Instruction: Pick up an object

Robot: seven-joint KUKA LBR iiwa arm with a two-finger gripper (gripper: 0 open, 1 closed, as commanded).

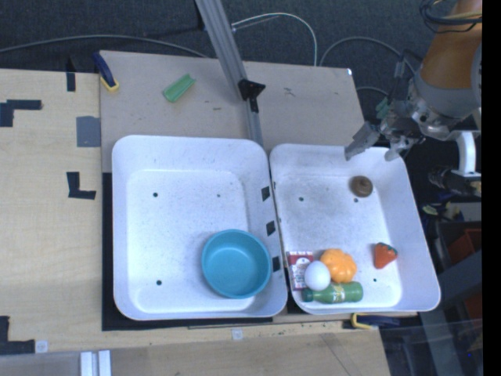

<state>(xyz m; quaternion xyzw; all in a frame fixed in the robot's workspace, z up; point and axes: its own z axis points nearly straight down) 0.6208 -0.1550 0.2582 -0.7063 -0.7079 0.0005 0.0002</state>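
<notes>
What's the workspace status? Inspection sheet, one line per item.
Surface: bench with two white bins, left bin, right bin.
Job's things: blue bowl in left bin; brown disc, strawberry, orange, white ball, green bottle, red carton in right bin.
Clutter: green block behind the bins.
Gripper: gripper above right bin's far right corner, holding nothing.
Cables: cables behind bench.
Surroundings: metal pole, tape marks.

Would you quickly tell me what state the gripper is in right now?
Gripper: open, holding nothing, poised over the top edge of the right bin, above the small brown object.
</notes>
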